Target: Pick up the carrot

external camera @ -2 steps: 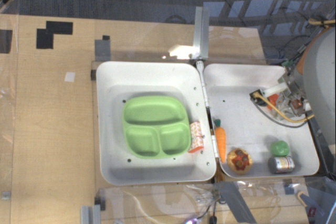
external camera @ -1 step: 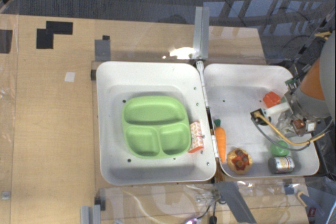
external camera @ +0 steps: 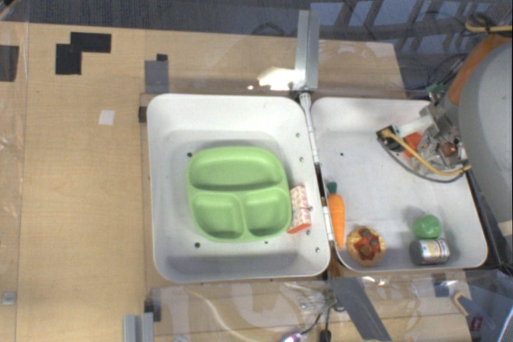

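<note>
The left bin holds a green divided plate, with a small red-and-white packet just beside its right edge. In the right bin, the carrot lies along the left wall, leafy end up; near it sit a round multicoloured item, a green ball and a can. The gripper hangs at the bin's upper right amid cables; I cannot tell how it is set. Bare floor lies between it and the carrot.
</note>
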Controlling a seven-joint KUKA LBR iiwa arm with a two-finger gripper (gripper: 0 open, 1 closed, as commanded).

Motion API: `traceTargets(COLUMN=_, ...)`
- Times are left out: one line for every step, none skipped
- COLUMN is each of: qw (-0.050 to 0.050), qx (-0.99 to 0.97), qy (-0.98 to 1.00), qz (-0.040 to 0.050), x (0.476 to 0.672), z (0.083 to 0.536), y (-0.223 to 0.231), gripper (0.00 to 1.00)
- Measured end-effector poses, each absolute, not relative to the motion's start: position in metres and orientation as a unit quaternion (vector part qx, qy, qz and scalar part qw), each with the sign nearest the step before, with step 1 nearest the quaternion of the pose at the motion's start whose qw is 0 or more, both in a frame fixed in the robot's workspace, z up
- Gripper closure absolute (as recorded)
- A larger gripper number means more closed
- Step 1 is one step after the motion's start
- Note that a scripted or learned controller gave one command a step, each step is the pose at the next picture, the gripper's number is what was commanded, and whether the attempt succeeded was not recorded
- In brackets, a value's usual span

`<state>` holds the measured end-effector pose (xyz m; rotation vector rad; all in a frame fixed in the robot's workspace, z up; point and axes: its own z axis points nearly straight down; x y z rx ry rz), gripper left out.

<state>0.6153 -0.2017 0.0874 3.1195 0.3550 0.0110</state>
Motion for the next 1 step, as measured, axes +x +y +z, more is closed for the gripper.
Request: traceTargets(qw=0.0, qx=0.995, qy=0.104, qz=0.0033, x=0.5649, z=0.0887, y=-0.1937, gripper=1.0)
